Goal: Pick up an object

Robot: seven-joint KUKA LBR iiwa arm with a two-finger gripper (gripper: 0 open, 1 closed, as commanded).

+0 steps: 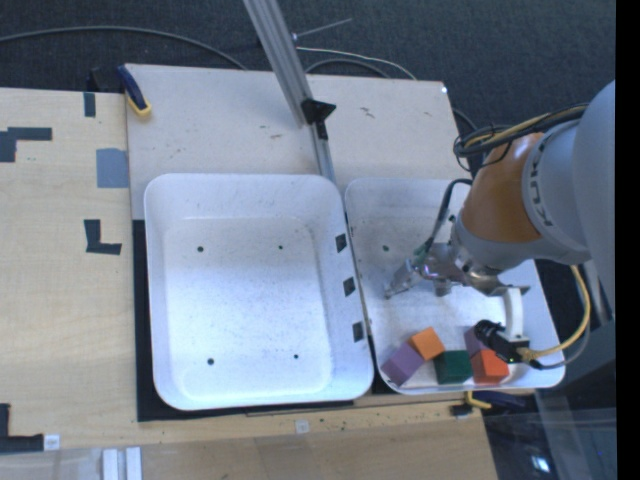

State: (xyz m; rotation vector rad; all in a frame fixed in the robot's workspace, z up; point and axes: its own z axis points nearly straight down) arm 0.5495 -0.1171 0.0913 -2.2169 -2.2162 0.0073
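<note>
We see the arm [520, 203] reaching from the right over the right bin [375, 208], its pincer [408, 280] low above the bin floor with fingers spread and nothing between them. The blocks lie apart from it along the bin's near edge: a purple block [402, 363], an orange block [427, 343], a green block [453, 367] and a red-orange block [489, 366]. The left bin [240, 288] sits beside it on the table [200, 118].
</note>
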